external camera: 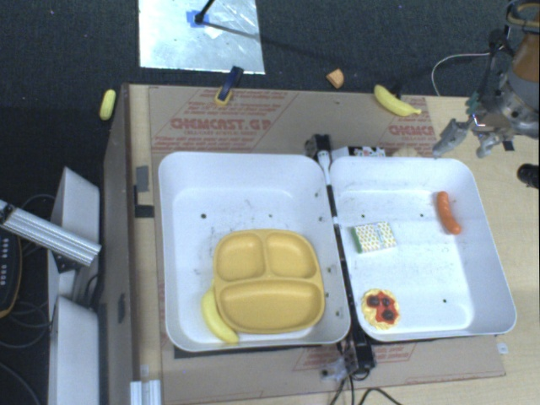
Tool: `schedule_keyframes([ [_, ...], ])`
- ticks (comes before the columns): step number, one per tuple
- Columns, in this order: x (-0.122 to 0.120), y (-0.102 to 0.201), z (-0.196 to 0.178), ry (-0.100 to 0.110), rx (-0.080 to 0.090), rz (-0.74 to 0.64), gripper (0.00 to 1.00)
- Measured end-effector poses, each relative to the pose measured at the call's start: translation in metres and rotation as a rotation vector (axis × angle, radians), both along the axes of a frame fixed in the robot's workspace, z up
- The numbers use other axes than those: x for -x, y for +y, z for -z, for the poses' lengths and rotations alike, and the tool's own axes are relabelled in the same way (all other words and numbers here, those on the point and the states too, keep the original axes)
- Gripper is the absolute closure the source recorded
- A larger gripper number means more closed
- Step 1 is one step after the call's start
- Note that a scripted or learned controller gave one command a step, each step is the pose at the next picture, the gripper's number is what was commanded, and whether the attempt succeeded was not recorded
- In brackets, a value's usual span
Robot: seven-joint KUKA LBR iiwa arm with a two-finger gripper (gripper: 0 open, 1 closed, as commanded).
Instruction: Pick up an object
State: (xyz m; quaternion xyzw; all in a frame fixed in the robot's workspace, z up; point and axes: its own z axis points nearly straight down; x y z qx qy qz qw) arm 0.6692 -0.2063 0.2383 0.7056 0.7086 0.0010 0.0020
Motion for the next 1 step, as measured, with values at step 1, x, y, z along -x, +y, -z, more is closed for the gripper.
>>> schedule_keyframes([
  [1,0.0456,-0.0004,0.0087,0.002,0.000,0.003,0.00],
])
